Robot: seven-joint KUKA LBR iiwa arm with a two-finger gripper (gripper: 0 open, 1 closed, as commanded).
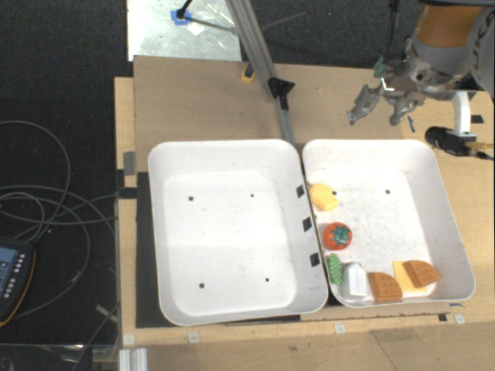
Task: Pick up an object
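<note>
Tabletop (209, 99): brown board carrying two white bins side by side.
Left bin (166, 207): bare white floor.
Right bin (437, 199): every candidate sits along its left and near edges.
Arm (452, 6): hangs above the far right corner, well apart from the objects.
Gripper (381, 108): fingers spread, nothing between them.
Waffles (421, 273): look like light, stiff toys; pinch across the flat sides.
Silver piece (355, 279): probably slick, wedged by the wall.
Tomato (337, 236): round, may roll; stands free, the easiest take.
Yellow piece (323, 197): small, likely light, near the wall.
</note>
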